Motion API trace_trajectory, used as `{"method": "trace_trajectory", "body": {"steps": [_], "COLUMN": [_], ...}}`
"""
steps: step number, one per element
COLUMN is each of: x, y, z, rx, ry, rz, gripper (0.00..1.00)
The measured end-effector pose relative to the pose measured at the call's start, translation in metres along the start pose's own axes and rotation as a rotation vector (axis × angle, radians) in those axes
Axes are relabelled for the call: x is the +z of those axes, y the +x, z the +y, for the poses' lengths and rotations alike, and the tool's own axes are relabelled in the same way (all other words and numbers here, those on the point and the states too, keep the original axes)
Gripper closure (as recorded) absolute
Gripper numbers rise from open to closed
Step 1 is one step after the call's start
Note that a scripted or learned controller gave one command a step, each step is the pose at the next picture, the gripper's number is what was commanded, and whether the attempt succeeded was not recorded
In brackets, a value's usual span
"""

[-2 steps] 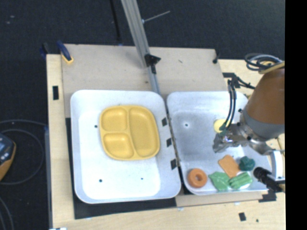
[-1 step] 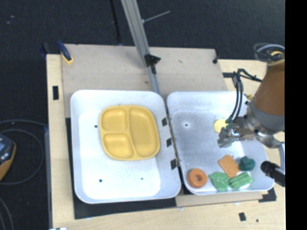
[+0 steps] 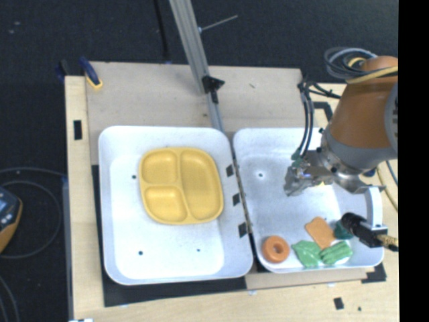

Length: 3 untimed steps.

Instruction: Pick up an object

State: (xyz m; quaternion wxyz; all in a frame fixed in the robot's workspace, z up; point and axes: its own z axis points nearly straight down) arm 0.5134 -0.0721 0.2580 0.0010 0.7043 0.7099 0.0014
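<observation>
Camera view is showing your tool (image 3: 295, 182) hanging over bare floor in the middle of the right bin (image 3: 268, 149), and honestly you can't tell what state it's in from this angle. The pickable stuff is sitting near the front edge: orange ring (image 3: 275, 248), orange block (image 3: 320, 231), green pieces (image 3: 323, 253). They're crowding each other, so you're risking a nudge instead of a grab. Yellow divided plate (image 3: 181, 184) is lying in the left bin (image 3: 120, 247).
</observation>
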Motion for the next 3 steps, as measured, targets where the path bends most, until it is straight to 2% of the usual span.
{"method": "trace_trajectory", "body": {"steps": [1, 3], "x": [-0.004, 0.022], "y": [0.046, 0.145], "z": [0.013, 0.048], "rx": [0.001, 0.0], "ry": [0.002, 0.002], "rz": [0.0, 0.0], "gripper": [1.0, 1.0]}}
